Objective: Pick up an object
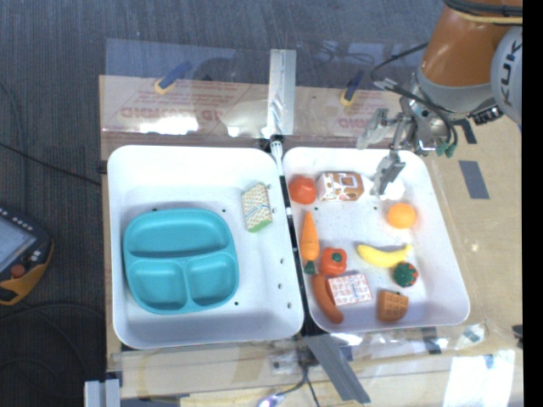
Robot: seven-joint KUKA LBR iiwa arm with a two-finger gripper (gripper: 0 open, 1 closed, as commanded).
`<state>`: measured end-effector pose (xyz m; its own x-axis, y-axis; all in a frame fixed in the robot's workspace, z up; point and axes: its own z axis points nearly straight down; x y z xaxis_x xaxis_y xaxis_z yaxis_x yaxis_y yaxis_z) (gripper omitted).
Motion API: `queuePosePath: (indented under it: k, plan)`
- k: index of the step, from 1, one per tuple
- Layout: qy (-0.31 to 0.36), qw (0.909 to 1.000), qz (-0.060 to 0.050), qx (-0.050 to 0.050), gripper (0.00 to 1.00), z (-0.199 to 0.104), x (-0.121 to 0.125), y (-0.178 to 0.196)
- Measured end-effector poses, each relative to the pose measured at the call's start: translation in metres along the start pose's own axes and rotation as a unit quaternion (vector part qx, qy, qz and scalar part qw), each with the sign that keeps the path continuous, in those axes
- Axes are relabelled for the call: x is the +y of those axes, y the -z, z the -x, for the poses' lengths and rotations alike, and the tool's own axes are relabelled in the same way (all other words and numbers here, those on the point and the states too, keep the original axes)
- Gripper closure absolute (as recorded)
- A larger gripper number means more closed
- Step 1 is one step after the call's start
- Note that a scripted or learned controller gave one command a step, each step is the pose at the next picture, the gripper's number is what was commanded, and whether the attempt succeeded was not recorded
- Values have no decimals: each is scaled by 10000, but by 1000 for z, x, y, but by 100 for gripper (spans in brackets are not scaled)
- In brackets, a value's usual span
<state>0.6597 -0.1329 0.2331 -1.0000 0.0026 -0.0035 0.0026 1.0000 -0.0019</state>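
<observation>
We see the tool (386,176) hanging over the far right corner of the right bin (448,253), its grey fingers pointing down toward the bin floor. From this slanted view we cannot tell its state, and nothing visibly sits in it, so we judge that no object is held yet.

The candidates all lie in the right bin. Nearest the tool are the brown-and-white box (340,186), just to its left, and the orange (402,215), just below it. The tomato (302,190) sits near the divider between the bins. Further toward us lie the carrot (310,236), the red pepper (333,261), the banana (382,253), the strawberry (405,273), the checked block (349,289), the sausage (327,299) and the waffle-like brown piece (392,305). The pieces at the near end are crowded, several touching; the orange stands apart with free floor around it.

The left bin (127,185) holds a teal divided plate (180,258) and a small patterned sponge-like block (256,207).

As for progress, we judge the task to be at its approach stage: the arm is positioned above the bin, but descent, closure on one item and the lift all remain. The orange or the box look like the likeliest targets, given how close they are.
</observation>
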Motion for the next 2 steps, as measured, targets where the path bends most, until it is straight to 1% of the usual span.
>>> queuePosePath:
  k: [1,2]
  plan:
    - [-153,9997,-29,-183,0,-14,-14,-111]
    - [-354,9993,-51,-118,0,8,-6,-121]
